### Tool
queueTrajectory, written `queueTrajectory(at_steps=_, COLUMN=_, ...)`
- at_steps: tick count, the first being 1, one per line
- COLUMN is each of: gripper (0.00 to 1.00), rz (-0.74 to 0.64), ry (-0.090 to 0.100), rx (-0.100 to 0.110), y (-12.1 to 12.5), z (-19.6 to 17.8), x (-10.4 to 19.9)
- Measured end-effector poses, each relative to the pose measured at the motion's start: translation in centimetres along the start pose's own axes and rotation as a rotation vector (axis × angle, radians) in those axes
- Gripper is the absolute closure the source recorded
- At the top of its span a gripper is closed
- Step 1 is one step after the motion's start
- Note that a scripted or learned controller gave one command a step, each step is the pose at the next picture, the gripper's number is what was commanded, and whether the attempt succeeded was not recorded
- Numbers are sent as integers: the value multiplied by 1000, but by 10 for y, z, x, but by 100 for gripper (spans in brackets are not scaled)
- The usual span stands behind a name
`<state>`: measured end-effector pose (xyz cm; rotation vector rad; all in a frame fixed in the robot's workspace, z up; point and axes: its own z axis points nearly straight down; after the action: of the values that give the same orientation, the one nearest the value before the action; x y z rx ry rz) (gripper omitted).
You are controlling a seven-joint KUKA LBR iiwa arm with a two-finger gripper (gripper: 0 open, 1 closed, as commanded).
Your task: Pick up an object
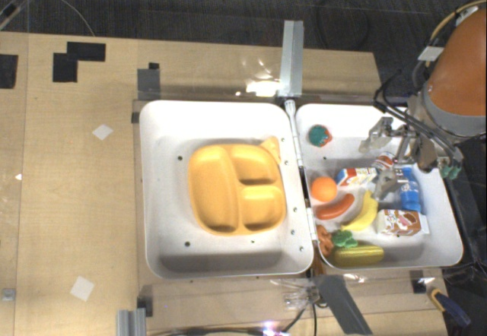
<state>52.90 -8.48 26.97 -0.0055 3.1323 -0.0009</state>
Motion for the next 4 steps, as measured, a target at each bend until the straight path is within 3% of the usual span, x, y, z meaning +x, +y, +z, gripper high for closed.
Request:
queueTrajectory(at_steps=1, gripper=0, rz=40, ry=11, rx=-1, y=-29, z=103, x=-19)
queueTrajectory(at_steps=2, gripper=0, rz=373, ry=-6, rx=1, y=-45, z=181, x=-62)
queueTrajectory(at_steps=3, gripper=100, rz=367, ry=-18, rx=0, y=-44, z=166, x=-66)
queueTrajectory(at_steps=4, gripper=0, rz=366, ry=-17, rx=0, y=-43, z=166, x=-66)
